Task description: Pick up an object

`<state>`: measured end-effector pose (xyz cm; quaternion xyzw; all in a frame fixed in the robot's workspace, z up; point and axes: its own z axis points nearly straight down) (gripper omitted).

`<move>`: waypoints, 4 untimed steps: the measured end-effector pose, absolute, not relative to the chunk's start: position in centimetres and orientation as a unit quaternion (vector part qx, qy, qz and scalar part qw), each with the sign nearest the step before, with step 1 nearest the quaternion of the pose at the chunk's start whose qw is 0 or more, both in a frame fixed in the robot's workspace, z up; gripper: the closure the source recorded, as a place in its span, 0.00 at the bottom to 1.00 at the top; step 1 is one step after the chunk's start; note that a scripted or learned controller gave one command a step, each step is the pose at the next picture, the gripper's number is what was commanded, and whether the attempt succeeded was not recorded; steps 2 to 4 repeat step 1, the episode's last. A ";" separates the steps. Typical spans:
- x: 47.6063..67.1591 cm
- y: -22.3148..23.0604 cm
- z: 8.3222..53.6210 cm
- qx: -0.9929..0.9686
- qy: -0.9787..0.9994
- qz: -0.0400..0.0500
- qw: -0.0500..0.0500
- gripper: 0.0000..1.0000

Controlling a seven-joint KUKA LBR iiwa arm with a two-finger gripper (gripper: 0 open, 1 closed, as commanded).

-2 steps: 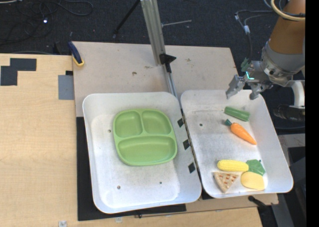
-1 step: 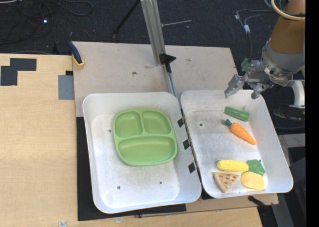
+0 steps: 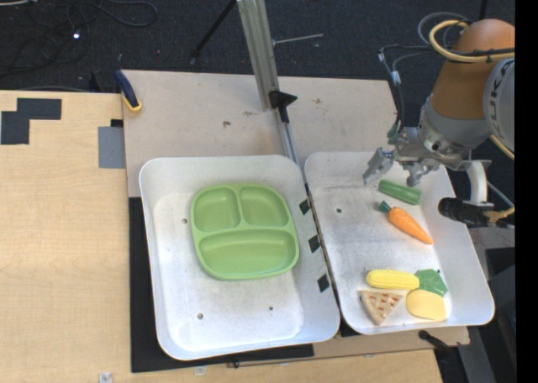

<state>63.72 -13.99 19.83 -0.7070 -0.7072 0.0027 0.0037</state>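
Note:
The right bin (image 3: pixel 353 230) holds a green cucumber piece (image 3: pixel 400 192), an orange carrot (image 3: pixel 409 223), a yellow corn cob (image 3: pixel 391 279), a pizza slice (image 3: pixel 379 305), a yellow lemon-like piece (image 3: pixel 427 305) and a green leafy piece (image 3: pixel 433 280). My gripper (image 3: pixel 393 171) hangs over the far part of the right bin, just above and left of the cucumber piece. Its fingers (image 3: pixel 373 169) are spread open with nothing between them.
The left bin (image 3: pixel 168 289) carries a green divided plate (image 3: pixel 244 232). A metal post (image 3: pixel 258 45) rises behind the bins, with a black clamp (image 3: pixel 282 101) at its foot. The arm's grey body with orange band (image 3: pixel 471 79) stands at the far right.

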 end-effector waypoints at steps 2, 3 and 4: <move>64.3 -13.7 15.2 -0.706 -0.708 0.002 0.003 0.00; 64.3 -13.7 15.2 -0.706 -0.708 0.002 0.003 0.00; 64.3 -13.7 15.2 -0.706 -0.708 0.002 0.003 0.00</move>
